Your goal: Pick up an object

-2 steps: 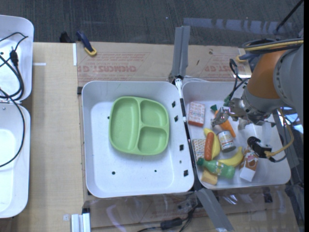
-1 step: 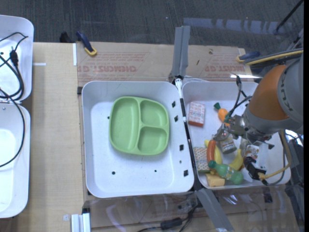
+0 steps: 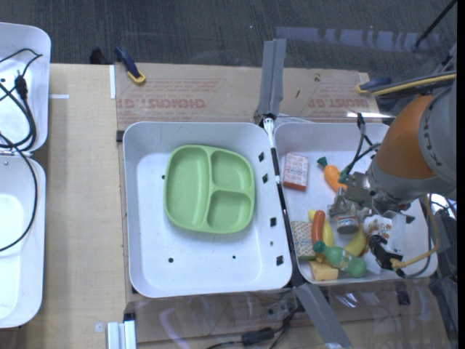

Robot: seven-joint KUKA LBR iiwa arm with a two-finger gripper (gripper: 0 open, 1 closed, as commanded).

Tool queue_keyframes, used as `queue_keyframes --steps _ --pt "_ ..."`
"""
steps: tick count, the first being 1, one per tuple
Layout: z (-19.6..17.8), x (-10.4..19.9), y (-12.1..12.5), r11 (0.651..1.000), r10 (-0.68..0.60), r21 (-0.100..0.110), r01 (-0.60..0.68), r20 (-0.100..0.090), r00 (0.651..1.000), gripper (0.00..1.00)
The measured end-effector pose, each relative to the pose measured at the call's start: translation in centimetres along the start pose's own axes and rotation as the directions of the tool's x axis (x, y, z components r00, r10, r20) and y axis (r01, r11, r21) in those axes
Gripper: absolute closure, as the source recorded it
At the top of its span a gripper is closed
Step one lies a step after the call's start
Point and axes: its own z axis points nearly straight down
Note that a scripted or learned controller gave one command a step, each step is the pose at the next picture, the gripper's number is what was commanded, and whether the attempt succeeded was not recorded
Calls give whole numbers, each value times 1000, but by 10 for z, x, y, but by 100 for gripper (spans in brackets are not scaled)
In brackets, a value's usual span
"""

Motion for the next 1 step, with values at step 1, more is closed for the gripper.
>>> queue_keyframes --steps 1 --pt "-132 42 -48 962 -272 -8 272 3 962 100"
